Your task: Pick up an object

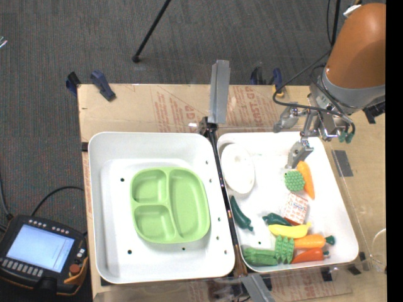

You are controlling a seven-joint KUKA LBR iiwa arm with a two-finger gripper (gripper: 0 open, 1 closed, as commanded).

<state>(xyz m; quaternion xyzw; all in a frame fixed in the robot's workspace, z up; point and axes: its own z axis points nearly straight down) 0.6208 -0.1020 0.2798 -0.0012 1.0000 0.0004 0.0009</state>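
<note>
Hand (300, 153) above right bin; orange carrot (307, 178) just below; finger state indiscernible.

Bench (164, 109): brown board top with faint red printed lettering, standing on dark grey carpet.
Left bin (104, 168): shallow, white, lying flat on the bench; taken as the landmark.
Right bin (337, 197): shallow, white, just right of the left bin, rims touching or nearly so.
Grey upright bar (220, 99): behind the left bin's far right corner, above the seam between the bins.
Blue clamps (101, 83): on the bench's far edge, behind the left bin's far left corner.
Second clamps (267, 75): on the far edge, behind and right of the left bin.
</note>
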